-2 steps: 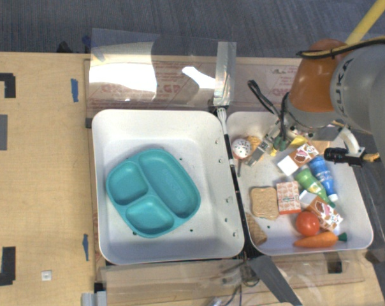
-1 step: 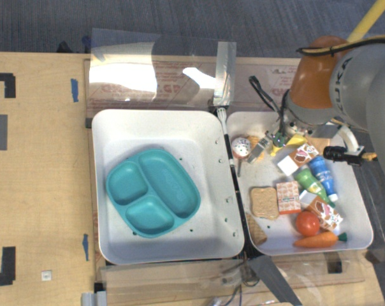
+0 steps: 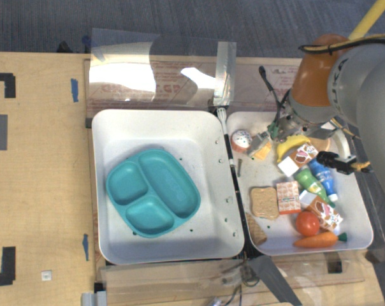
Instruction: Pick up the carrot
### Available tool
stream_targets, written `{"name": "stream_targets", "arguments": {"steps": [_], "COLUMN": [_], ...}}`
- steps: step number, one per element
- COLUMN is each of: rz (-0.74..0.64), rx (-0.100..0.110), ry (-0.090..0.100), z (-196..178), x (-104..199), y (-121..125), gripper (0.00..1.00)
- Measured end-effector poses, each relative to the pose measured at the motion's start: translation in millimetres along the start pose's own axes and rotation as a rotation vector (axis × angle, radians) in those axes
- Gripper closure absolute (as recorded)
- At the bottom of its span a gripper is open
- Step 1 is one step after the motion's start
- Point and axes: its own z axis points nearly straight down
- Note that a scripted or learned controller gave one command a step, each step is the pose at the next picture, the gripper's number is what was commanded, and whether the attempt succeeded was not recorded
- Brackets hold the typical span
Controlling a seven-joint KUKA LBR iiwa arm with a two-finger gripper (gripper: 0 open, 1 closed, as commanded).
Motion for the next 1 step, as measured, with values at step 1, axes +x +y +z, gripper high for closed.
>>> {"name": "stream_targets", "arguments": {"steps": [1], "rz": [-0.002], "rx": [-0.005], "ry": [-0.006], "z": [-11.5], "x": [-0.5], "y": [1.6], "gripper": [1.00]}}
